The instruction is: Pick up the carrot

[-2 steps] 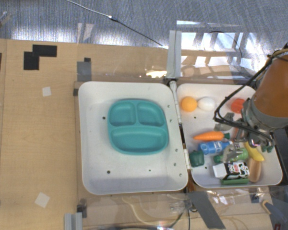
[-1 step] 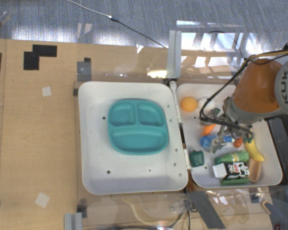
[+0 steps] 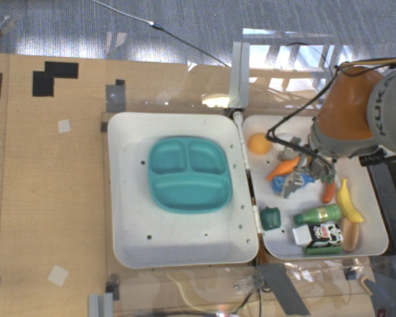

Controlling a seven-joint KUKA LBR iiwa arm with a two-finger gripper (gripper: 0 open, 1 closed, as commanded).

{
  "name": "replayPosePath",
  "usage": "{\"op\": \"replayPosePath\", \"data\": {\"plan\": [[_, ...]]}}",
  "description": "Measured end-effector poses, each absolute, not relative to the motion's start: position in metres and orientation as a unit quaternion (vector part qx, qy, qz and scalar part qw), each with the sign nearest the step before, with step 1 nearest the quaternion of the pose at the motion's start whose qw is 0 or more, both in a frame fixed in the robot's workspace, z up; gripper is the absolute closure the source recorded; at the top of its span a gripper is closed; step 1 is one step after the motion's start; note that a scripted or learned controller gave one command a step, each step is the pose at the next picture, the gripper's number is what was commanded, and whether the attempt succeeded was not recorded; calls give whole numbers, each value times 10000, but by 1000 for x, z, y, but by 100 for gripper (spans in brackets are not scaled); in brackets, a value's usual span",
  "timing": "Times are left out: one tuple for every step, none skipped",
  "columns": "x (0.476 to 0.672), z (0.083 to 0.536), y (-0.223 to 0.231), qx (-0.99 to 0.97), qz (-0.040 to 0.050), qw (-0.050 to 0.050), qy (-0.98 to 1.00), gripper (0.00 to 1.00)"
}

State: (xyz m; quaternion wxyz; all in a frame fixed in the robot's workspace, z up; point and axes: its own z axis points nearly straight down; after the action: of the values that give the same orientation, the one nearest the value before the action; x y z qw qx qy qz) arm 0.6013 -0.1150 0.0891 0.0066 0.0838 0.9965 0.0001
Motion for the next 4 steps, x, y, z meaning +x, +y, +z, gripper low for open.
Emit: {"op": "replayPosePath", "data": {"plan": [[645,88,-97,1681,10,61,9857,0],[648,103,-96,1650,15,118,9862,100],[624,90,-121,-1417,-15,72,9899,100],[623,89,-120,-1415,-9,67,9899,0]]}}
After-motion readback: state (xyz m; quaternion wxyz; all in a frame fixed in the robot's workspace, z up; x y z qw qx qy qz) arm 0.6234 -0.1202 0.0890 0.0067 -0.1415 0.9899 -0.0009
